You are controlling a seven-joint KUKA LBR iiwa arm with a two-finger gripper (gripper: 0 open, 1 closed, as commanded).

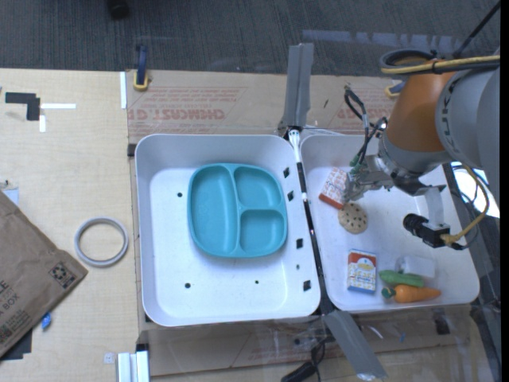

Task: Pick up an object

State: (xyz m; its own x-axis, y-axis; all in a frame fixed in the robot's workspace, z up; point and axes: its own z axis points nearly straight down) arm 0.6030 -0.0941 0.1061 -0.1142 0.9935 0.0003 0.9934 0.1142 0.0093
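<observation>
The right bin [453, 237] holds several small things. A red and white packet [334, 188] lies near its left wall, with a round speckled cookie [352, 219] just below it. Further forward are a small orange and white carton [362, 270], a green vegetable [402, 278], an orange carrot [415, 294] and a white piece [417, 265]. My gripper [359, 183] reaches down from the right, right beside the packet and just above the cookie. Nothing visibly sits between its tips.
A teal divided plate [237, 210] lies in the left bin [159, 277]. On the bench to the left are a tape ring [101, 239] and a brown cardboard box [28, 277]. A grey divider post [298, 86] stands behind the bins.
</observation>
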